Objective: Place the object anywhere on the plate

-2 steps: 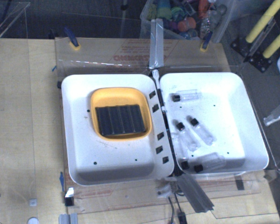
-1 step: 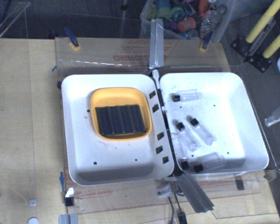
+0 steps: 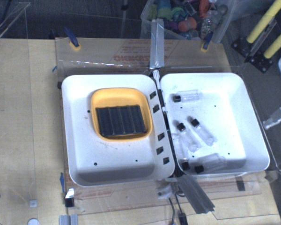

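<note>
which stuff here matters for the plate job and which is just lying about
For the job: yellow plate in the left bin; dark ridged block on it.

Lying about: clear vials in the right bin; toy tub; blue clamps.

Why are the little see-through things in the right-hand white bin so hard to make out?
In the camera view, the clear plastic vials with black caps blend into the glossy right white bin, so mainly their caps stand out. The picture is soft overall with even light and faint shadows. The yellow plate holding a dark ribbed rectangular block in the left white bin reads clearly through strong contrast.
</note>
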### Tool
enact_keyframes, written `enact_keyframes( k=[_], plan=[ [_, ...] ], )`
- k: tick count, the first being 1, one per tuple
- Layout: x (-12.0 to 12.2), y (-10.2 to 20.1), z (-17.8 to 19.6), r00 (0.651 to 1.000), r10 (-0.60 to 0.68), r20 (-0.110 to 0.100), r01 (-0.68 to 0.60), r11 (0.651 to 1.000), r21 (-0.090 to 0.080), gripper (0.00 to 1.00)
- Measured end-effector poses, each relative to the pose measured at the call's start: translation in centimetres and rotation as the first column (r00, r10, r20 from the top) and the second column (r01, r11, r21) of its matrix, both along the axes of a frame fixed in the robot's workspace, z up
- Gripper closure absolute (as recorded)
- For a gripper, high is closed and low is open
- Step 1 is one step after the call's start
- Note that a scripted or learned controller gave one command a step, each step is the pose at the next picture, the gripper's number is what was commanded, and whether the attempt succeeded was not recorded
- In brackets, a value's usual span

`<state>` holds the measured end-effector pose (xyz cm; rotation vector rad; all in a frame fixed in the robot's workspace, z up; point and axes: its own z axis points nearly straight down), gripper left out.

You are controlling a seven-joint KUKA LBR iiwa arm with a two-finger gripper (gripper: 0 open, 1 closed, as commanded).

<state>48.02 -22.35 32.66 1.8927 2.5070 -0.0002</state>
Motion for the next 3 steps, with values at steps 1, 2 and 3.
enact_keyframes(
  k=[1,2,3],
  plan=[
    [0.0,-0.1,0.8,1.000,-0.017,0.004,0.017,1.000,-0.002,0.00],
    [0.0,-0.1,1.7,0.999,-0.033,0.004,0.033,0.999,-0.002,0.00],
    [0.0,-0.1,1.8,0.999,-0.041,0.004,0.041,0.999,-0.002,0.00]
  ],
)
